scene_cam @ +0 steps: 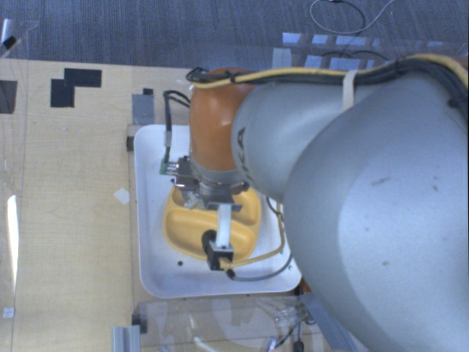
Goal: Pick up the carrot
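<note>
White bin (150,196) sits near frame centre on the pale wooden bench (66,211). A yellow rounded object (179,229) lies in the bin's middle, a little toward 6 o'clock. The arm (381,196), grey with an orange band, enters from 3 o'clock and fills the 4 o'clock quarter. The gripper (209,195) points down at the yellow object's 12 o'clock edge. The wrist covers it, so open or closed cannot be told. Carrot: place cannot be told. Black tape patches (75,85) on the bench at 10 o'clock. Thin cable loop (337,13) on grey carpet at 1 o'clock.
</note>
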You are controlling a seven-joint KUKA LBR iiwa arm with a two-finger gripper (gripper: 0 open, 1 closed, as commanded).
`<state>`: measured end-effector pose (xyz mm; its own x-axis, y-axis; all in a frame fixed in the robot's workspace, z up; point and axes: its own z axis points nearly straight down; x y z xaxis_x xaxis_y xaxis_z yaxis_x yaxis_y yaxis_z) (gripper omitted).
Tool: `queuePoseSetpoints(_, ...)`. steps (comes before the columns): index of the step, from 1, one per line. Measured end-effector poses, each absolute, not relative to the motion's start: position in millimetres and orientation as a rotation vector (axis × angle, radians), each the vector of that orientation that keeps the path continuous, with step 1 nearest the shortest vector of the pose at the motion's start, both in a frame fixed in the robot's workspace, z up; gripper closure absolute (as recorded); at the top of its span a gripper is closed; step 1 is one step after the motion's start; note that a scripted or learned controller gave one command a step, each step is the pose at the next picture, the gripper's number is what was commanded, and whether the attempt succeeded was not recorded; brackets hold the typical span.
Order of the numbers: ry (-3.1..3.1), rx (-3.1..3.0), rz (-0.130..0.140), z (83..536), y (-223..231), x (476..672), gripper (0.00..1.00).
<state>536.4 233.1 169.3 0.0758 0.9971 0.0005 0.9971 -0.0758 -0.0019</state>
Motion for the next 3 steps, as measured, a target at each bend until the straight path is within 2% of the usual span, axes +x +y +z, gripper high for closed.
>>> queuePoseSetpoints(1, -1.694, -2.644, 0.004, 142.5, 235.2, 486.4, 1.00)
queuePoseSetpoints(3, -1.696, -2.641, 0.004, 160.5, 234.4, 489.6, 1.00)
